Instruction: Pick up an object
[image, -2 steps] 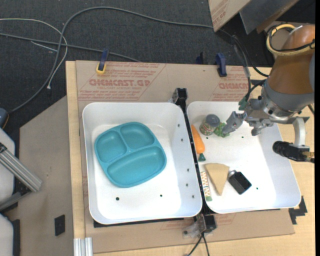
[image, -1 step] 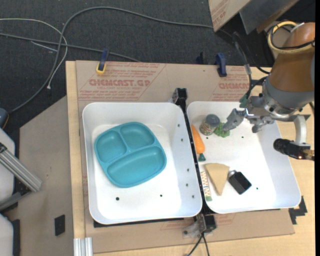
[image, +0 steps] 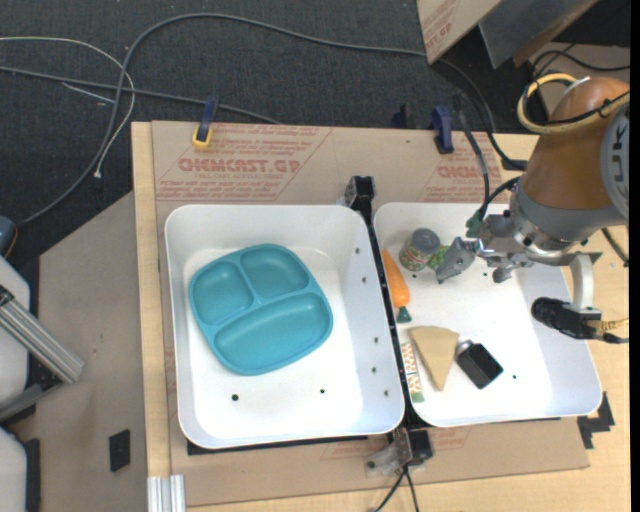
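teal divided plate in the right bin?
No. The teal divided plate lies in the left bin; the right bin holds the carrot, a can and other small items.

Taking the divider (image: 383, 300) between the two bins as the landmark: left of it, the left bin (image: 190, 400) holds a sectioned plate (image: 262, 308) at its middle. Just right of it lies a carrot (image: 397, 280), with a can (image: 422, 249) beyond. Nearer the camera, a wedge (image: 436, 352) lies right of the divider, a small block (image: 479, 364) touching its far side.
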